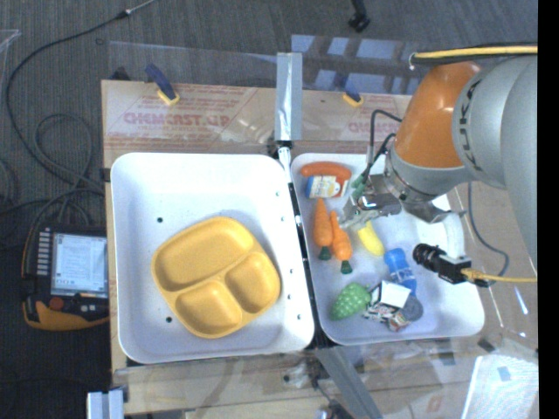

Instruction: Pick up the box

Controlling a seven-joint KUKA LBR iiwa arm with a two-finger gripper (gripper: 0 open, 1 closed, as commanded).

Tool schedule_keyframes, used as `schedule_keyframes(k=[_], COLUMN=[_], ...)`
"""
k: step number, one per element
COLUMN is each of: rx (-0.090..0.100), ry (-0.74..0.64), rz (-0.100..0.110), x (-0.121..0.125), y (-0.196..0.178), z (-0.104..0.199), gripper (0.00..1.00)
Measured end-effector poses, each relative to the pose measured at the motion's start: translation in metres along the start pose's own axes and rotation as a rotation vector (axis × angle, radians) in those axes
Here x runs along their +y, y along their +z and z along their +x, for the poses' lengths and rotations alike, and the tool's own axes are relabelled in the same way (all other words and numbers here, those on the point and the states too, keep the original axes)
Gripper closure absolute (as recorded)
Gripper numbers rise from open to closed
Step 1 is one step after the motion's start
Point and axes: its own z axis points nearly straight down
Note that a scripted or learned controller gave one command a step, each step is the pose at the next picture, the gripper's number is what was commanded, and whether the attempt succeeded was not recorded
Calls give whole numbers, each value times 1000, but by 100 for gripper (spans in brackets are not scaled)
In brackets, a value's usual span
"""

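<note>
The text on the screen of the handheld controller, on the floor left of the bench, is too small to read. In the left bin a yellow tray with three compartments lies in plain sight, a little near of centre.

In the right bin the arm covers the far right corner. The gripper hangs low over the far half, and the slanted view does not show whether it is open or closed; nothing can be seen held in it.

The box, small with a pale label, lies in the far left corner against an orange-red thing, just left of the gripper and apart from it. Two carrots lie side by side just near of the box. A green bunch of grapes sits at the near side. A yellow piece lies near the gripper. What may be a small crumpled packet touches a blue thing and a grey disc.
</note>
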Motion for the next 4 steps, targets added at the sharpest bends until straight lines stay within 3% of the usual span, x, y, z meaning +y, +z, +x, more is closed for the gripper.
schedule_keyframes(k=[1, 2, 3, 4], rx=[0, 2, -1, -1], ry=[0, -149, -190, -189], rz=[0, 2, -12, -16], x=[0, -85, -81, -80], y=[0, 27, 93, 83], z=[0, -22, -30, -30], gripper=[0, 0, 0, 100])
